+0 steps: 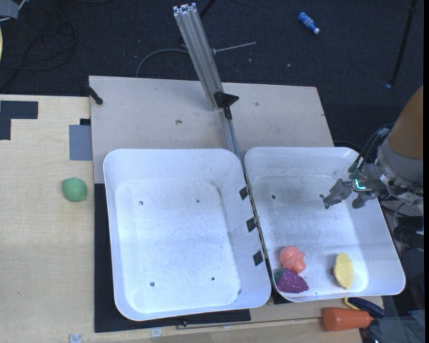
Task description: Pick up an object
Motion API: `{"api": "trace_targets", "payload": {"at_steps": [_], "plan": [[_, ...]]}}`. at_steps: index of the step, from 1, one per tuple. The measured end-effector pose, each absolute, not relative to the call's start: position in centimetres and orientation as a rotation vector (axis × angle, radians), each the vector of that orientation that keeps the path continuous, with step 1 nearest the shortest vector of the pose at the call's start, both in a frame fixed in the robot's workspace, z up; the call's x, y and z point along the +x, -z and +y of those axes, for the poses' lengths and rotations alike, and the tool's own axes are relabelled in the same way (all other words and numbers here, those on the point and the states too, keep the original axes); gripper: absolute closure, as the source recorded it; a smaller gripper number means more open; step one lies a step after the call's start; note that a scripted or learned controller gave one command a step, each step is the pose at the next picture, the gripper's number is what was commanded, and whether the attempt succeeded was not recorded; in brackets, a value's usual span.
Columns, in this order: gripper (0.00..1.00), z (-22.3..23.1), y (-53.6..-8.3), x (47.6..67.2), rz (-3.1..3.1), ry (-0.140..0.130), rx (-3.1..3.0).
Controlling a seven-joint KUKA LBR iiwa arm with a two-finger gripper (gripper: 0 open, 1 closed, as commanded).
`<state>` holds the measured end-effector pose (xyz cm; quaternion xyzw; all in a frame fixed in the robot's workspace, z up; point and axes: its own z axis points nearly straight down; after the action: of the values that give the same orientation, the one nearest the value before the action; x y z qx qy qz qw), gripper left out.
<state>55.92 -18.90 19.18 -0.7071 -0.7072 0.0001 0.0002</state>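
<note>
The gripper [344,194] hangs open and empty over the right bin [311,164], well apart from the yellow toy [343,271] (near that bin's front edge).

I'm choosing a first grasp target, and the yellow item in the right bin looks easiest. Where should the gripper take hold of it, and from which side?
Probably from above, closing across the narrow middle of the yellow oblong object. It lies flat with its long axis running roughly up and down the view, apart from the orange object and purple grape-like object on its left. The right bin's wall is close on its right, so a sideways approach looks cramped.
</note>
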Motion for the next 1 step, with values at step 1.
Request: {"api": "trace_targets", "payload": {"at_steps": [1], "plan": [[0.00, -18.90, -19.17, 55.92, -2.221, 0.000, -2.221]]}}
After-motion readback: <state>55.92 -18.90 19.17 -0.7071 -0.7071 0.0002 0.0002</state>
